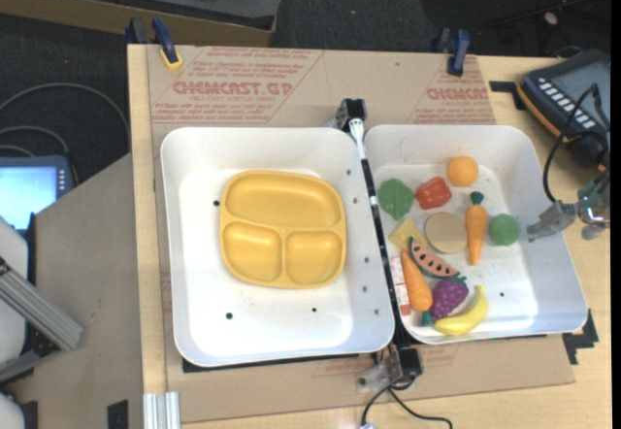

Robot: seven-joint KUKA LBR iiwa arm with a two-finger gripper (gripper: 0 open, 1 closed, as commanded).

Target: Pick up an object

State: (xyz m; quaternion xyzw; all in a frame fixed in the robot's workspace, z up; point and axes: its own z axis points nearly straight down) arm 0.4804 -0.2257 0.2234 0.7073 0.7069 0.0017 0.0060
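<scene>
Banana (464, 316): I see it nearest me in the right bin (558, 296), touching the grapes (448, 295).
Near carrot (416, 283): just left of the grapes, beside the watermelon slice (434, 259).
Mid bin: a tan disc (446, 231), an upright carrot (474, 231) and a green ball (504, 228).
Far bin: lettuce (395, 196), red pepper (433, 191), orange (463, 170).
Left bin (189, 252): holds a yellow divided tray (283, 227), nothing on it.
Jaws (537, 228): at the right bin's right rim, near the green ball; I cannot tell whether they are apart or together.
Progress: I judge nothing is lifted yet; every toy lies in the bin, so approach, grasp and lift remain.
</scene>
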